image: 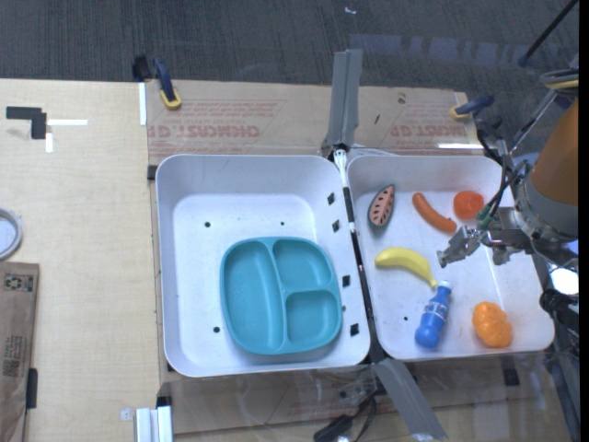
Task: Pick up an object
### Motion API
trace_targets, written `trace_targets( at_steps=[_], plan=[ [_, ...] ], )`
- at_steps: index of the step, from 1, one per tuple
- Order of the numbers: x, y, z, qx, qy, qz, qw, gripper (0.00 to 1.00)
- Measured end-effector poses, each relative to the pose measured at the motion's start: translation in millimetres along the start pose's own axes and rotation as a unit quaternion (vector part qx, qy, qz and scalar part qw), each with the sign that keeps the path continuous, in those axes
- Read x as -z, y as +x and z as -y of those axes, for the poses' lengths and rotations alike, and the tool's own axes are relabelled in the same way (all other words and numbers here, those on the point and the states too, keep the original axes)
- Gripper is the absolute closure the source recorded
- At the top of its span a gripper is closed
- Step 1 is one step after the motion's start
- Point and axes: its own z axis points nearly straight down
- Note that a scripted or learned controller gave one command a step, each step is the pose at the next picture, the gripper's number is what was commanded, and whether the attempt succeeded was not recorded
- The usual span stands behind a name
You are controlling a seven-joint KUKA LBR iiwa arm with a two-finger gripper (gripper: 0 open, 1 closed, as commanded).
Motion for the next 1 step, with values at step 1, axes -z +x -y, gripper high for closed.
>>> trace_targets(
  at_steps=[1],
  plan=[
    [8.2,-0.6,-0.5,-0.001,0.001,0.0,1.0,1.0]
  ],
)
